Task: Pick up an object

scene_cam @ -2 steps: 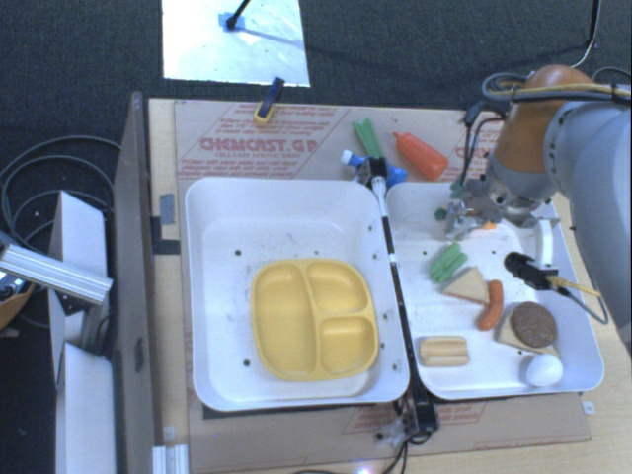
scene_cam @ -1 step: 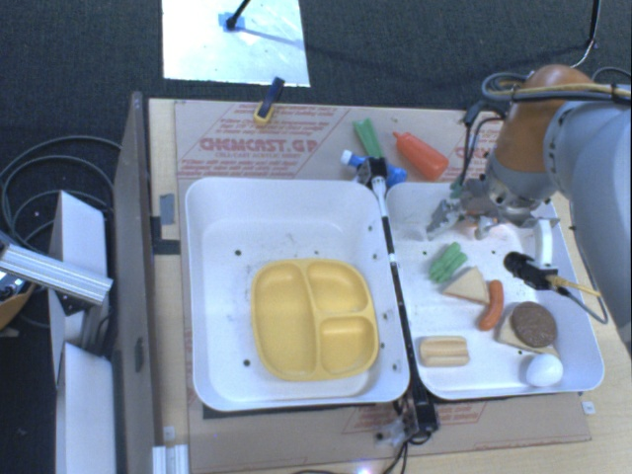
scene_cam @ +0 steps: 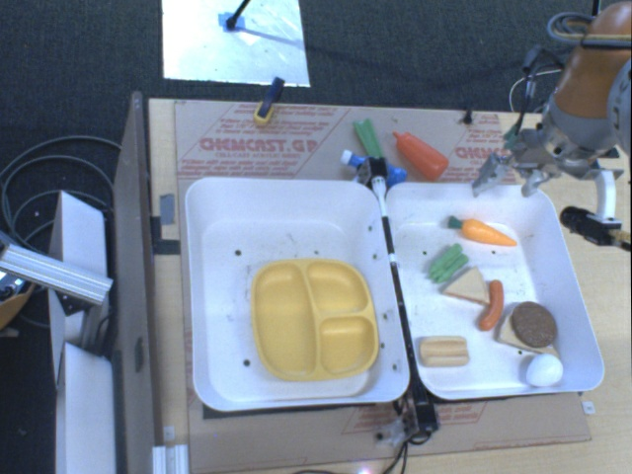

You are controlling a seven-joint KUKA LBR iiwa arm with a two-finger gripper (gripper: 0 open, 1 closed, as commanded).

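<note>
Arm (scene_cam: 592, 62) at upper right (jaws spread, empty)

The floor (scene_cam: 79, 28) is dark carpet. A shiny silver sheet (scene_cam: 235, 28) lies on it. Black cables (scene_cam: 39, 181) curl beside the brown tabletop (scene_cam: 296, 136).

The arm (scene_cam: 592, 67) carries a broad orange band, rounded like a barrel, with a darker grey segment showing above it at the frame's top right corner. Below the band sits a pale grey wrist section. Thin dark cables loop out from the wrist's side and curl back toward it. The tool (scene_cam: 513, 176) is light grey metal, with slim prongs of the same colour. A white bracket hangs from the wrist on its outer side, ending in a short black cylindrical part.
</note>
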